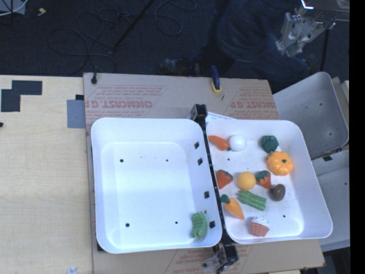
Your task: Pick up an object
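Gripper (297, 33) (fingers unreadable) high above the bench; pumpkin (280, 163) far below.

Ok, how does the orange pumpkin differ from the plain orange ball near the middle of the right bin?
The pumpkin is larger than the orange ball. The pumpkin is ribbed with a stem on top; the ball is smooth and round. The pumpkin lies near the bin's right side beside the dark green piece; the ball lies more central, between two strawberry-like pieces. Both are orange and lie loose in the right bin.
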Robot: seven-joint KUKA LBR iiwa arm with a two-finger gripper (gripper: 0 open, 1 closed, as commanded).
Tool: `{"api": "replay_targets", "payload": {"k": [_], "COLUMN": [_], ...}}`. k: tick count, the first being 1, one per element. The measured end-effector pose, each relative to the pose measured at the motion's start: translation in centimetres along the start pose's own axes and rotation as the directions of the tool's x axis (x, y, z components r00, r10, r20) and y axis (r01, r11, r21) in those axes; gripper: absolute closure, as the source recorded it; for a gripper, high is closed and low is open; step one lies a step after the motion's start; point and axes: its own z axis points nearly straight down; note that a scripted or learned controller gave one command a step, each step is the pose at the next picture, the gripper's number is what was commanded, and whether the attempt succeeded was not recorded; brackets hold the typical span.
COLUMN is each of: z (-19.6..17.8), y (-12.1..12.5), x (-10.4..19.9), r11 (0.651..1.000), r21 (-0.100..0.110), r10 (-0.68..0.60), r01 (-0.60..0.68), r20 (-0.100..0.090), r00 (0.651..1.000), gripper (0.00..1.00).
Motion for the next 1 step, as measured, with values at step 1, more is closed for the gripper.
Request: {"api": "replay_targets", "payload": {"k": [1], "z": [10.17], "y": [0.90], "x": [-6.89], "r11": [1.000], "r21": [0.028], "r10": [0.011], "r01": [-0.011], "r20": [0.002], "r00": [1.000], "gripper": [1.00]}}
